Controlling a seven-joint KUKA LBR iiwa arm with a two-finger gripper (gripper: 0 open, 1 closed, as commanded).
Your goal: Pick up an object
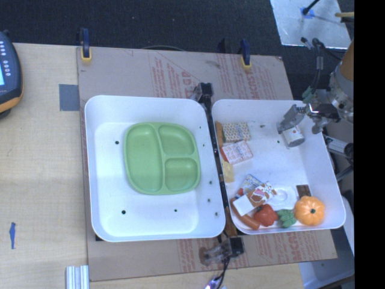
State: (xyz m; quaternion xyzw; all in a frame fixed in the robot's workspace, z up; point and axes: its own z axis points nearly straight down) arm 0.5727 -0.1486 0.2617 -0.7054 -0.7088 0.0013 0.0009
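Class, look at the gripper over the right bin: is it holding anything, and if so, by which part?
It cannot be told. The gripper hangs above bare floor near the back of the right bin, well apart from the orange pumpkin and the packets.

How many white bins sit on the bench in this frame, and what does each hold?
2. The left bin holds a green divided plate. The right bin holds small packets, a pumpkin and other toy food in its near corner; some items may be hidden in that pile.

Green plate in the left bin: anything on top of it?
Nothing lies on the green plate; its three compartments look bare. It rests flat on the left bin floor. Whatever is beneath it is covered.
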